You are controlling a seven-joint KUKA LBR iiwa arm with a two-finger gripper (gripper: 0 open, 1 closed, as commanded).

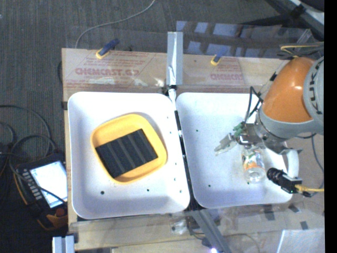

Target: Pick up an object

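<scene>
In the camera view, the arm (295, 96) comes in from the right edge over the right bin (210, 183). Its pincer (247, 141) hangs low there, just above a clear object (254, 165); how far it is open, I cannot tell. The left bin (84, 194) carries a yellow tray (130, 147).

Glossy yellow plastic tray (158, 141) in smooth white plastic bin (84, 115).

Even overhead light, bright white bins (126, 101), soft focus
</scene>
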